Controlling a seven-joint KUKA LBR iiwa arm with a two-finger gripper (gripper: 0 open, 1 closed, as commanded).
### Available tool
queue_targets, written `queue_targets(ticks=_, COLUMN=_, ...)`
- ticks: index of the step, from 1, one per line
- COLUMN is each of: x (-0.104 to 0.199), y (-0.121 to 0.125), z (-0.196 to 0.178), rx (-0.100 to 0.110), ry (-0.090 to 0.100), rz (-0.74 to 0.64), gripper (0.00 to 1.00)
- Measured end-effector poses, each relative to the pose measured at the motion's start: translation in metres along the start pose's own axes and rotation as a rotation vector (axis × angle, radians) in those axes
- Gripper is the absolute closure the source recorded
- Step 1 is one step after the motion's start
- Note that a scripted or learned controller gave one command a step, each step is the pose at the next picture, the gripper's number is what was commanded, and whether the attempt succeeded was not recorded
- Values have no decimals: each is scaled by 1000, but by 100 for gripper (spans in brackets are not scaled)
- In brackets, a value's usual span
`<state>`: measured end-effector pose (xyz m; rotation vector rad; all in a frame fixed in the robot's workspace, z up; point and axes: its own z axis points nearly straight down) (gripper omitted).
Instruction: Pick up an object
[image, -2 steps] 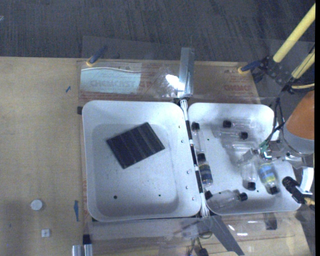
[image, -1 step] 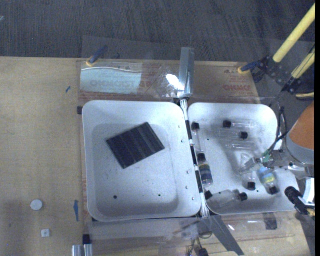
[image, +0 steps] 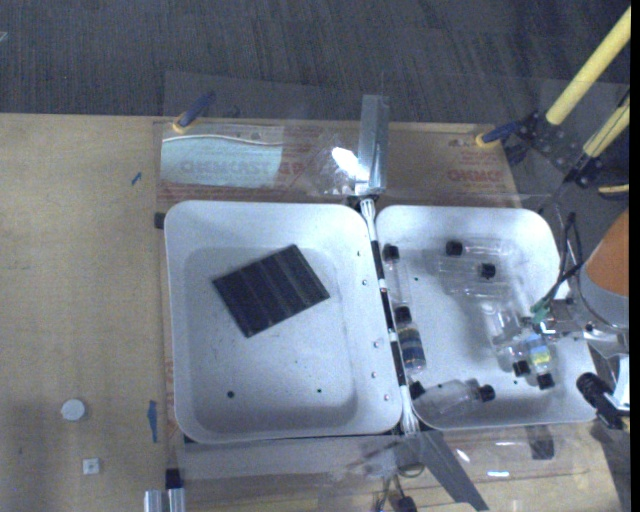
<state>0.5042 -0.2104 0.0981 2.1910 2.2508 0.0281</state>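
Flat, dark ribbed panel (image: 271, 290) lies tilted in the speckled white left bin (image: 200, 240); clear plastic bottles (image: 480, 262) scattered across the right bin (image: 420, 222). Tool (image: 538, 345) down among them, grip impossible to tell.

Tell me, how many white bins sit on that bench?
2. The left shallow white plastic bin holds a dark ribbed rectangular panel. The right shallow white plastic bin holds small clear bottles with black caps; some bottles may be hidden near the grey arm.
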Motion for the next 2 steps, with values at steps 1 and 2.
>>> queue_targets(ticks=1, x=56, y=12, z=-130, rx=12, ry=-13, rz=75, gripper=100)
queue_targets(ticks=2, x=139, y=45, z=-110, rx=14, ry=-12, rz=-20, gripper=100)
